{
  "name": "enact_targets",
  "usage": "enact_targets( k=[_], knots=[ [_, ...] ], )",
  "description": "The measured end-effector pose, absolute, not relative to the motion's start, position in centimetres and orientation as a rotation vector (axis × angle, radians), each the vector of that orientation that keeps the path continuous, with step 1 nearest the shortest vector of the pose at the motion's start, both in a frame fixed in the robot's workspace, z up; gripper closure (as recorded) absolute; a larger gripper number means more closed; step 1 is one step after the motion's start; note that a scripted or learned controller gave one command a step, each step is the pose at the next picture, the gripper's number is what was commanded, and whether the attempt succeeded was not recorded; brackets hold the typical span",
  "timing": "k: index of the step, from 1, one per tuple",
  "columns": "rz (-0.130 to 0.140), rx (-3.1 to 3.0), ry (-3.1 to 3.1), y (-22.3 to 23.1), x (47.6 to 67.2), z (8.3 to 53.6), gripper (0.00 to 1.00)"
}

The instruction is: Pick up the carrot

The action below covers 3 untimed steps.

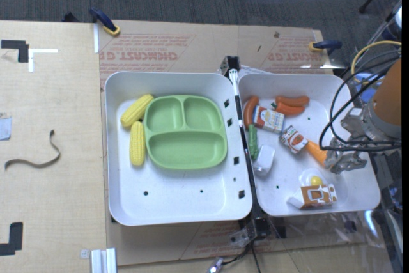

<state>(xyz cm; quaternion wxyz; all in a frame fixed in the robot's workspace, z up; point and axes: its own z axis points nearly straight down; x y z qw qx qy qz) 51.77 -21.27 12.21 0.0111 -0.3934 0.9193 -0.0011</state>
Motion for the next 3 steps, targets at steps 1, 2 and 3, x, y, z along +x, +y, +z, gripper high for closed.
enact_targets(
  k=[1,2,3],
  knots=[
    [-0.003,-1.227,2.868,-21.3,51.8,12.2,0.0],
    [0.003,-1.208,2.896,-18.7,51.5,9.2,0.0],
    [0.002,-1.211,2.89,-18.5,51.7,10.1,1.0]
  ],
)
